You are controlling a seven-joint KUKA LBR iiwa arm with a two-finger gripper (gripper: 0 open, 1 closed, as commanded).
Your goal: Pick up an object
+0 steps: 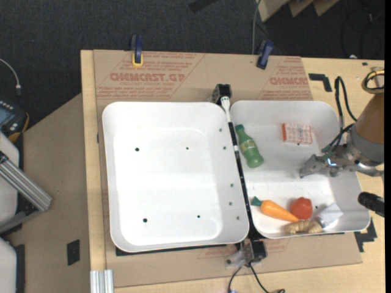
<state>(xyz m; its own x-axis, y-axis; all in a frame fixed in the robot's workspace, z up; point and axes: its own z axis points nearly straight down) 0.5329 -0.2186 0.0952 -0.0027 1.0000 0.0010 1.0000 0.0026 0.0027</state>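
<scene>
You have the gripper (311, 166) low over the right bin (269, 110), toward its right side, and its two fingers look spread apart with nothing between them. The things you could take all lie in that bin: a green bottle (248, 145) rests on its side close against the left wall, a small red-and-white packet (297, 133) lies flat near the back, and along the front edge sit a carrot (273, 209), a red tomato (300, 207) just beside it, and a pale knobbly root (303, 227) touching or nearly touching both. The bottle is likely your easiest target: it looks light and rigid, though its smooth round body may roll or slip, so you would close across its middle, at right angles to its length. The packet looks thin and flat against the floor, hard to get fingers under. The carrot, tomato and root look like light toy food; they crowd each other, so a finger may strike a neighbour. Mind the wall beside the bottle, which leaves little room for a finger on that side. The open floor in the middle of the bin gives you room to come down and turn. The left bin (116, 163) lies beyond the shared divider.
</scene>
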